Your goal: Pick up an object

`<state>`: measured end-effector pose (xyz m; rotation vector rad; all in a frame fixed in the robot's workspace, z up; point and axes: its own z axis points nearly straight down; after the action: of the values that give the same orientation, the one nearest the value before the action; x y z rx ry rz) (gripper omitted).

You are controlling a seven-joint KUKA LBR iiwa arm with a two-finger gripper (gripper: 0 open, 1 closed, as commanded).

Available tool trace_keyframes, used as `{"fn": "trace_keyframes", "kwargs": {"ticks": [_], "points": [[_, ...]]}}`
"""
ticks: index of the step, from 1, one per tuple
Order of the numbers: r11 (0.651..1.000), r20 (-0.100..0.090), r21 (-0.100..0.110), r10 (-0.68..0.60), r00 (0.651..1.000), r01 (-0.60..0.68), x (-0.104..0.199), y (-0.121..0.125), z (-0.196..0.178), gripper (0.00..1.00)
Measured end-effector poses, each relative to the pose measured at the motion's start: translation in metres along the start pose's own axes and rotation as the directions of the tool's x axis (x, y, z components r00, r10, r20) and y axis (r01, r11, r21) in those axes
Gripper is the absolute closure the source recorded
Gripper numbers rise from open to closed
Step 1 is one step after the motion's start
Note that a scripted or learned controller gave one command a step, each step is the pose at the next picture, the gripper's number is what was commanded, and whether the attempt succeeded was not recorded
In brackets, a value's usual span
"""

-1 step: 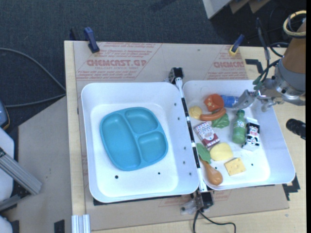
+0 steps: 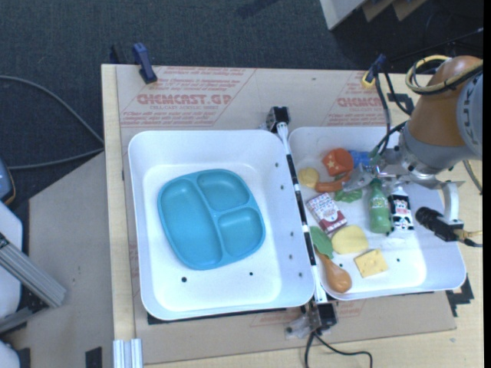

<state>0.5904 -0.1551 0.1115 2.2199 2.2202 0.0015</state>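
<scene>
Two white bins sit side by side before you, and the pick looks barely begun: nothing hangs lifted clear of the clutter. Your gripper (image 2: 374, 176) is down in the right bin (image 2: 441, 271), low among the toys at its far side, close to the green bottle (image 2: 379, 209) and the red tomato-like piece (image 2: 337, 162). Whether its jaws are open or closed you cannot tell from this slant; the wrist hides them, so count no object as held. By my reading, the close, the lift and the carry are all left to do.

Candidates lie crowded. Most look like smooth, hard moulded plastic: a round yellow lemon shape (image 2: 350, 240), a flat holed cheese wedge (image 2: 371, 264), a tapering tan drumstick (image 2: 335, 274). The small red-and-white carton (image 2: 326, 211) is boxy with flat faces, probably the easiest to pinch. A black-and-white carton (image 2: 400, 214) stands just beside the bottle.

In the left bin (image 2: 153, 159) rests a glossy blue divided plate (image 2: 212, 218), rounded at its corners.
</scene>
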Motion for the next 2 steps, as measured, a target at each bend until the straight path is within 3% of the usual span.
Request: {"fn": "trace_keyframes", "kwargs": {"ticks": [1,2], "points": [[1.0,-0.002,0.006,0.0,1.0,0.0,0.028,0.055,0.028,0.0],[1.0,0.0,0.004,-0.001,1.0,0.001,0.028,0.056,0.017,1.0]]}}
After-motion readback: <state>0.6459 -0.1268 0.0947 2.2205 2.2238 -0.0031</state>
